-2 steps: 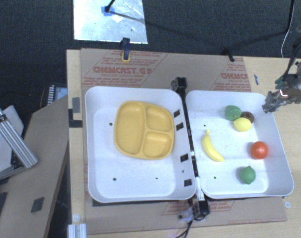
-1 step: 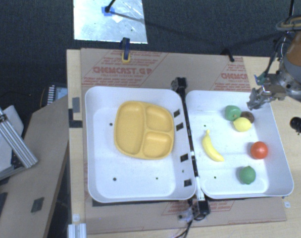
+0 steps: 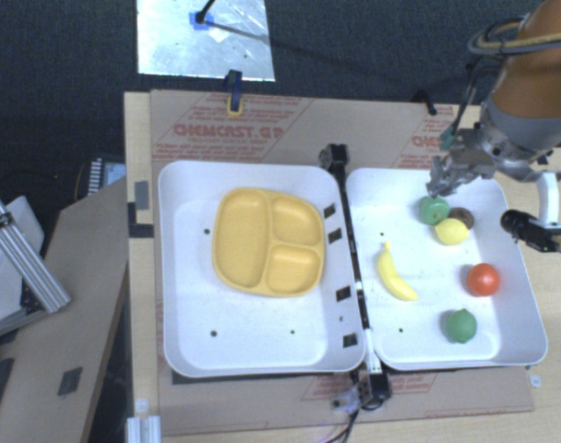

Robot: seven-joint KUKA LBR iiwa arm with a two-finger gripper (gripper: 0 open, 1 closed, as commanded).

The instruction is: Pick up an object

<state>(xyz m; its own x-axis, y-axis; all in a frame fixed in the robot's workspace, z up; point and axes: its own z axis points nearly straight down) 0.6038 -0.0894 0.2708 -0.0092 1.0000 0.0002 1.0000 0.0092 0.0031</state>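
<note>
The right bin (image 3: 511, 340) holds a green fruit (image 3: 434, 211) at its far side, a brown object (image 3: 462, 217) beside it, a lemon (image 3: 452, 233), a banana (image 3: 394, 273), a red tomato (image 3: 483, 280) and a green lime (image 3: 460, 325). My gripper (image 3: 440, 186) hangs at the bin's far edge, directly above the far green fruit and close to its top. Nothing shows between its fingers.
The left bin (image 3: 188, 330) carries a yellow divided plate (image 3: 267, 241). A black ridge (image 3: 347, 247) separates the two bins. The arm's orange band (image 3: 539, 26) looms at the upper right, over the bench's far right corner.
</note>
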